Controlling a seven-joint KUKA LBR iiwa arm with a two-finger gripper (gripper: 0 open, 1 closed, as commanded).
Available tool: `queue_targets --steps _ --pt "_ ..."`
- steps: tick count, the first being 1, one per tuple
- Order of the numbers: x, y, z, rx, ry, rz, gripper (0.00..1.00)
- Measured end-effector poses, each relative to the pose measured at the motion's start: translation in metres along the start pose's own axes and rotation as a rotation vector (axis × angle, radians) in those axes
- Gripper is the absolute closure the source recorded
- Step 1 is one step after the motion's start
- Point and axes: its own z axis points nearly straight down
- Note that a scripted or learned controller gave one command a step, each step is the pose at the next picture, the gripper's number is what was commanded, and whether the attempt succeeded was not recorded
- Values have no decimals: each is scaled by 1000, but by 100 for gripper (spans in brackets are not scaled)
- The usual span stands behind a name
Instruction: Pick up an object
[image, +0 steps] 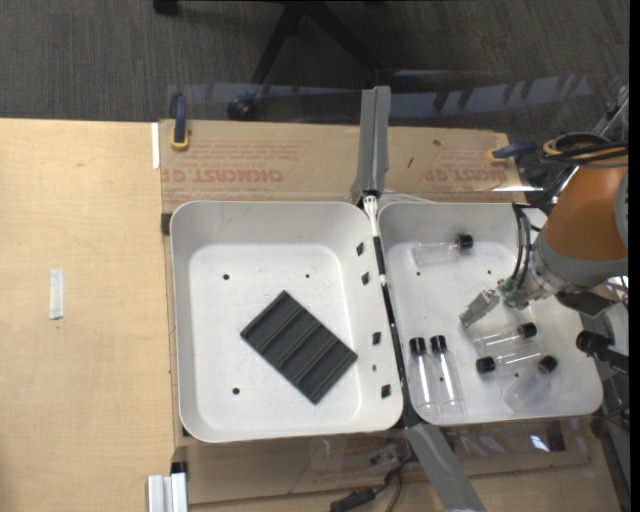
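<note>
The gripper (482, 308) hangs low over the middle of the right bin (455, 228), and from this slant I cannot tell whether it is released or clenched, nor whether anything sits in it. Clear vials with black caps lie scattered in that bin: one near the far wall (443, 249), two side by side at the near-left corner (437, 372), others just beside the gripper toward the near-right corner (512, 348). A dark ribbed tray (298, 346) lies diagonally in the left bin (200, 330).
</note>
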Motion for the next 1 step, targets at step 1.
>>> queue_targets --steps 1 --pt "-23 87 -17 -3 -4 -33 0"
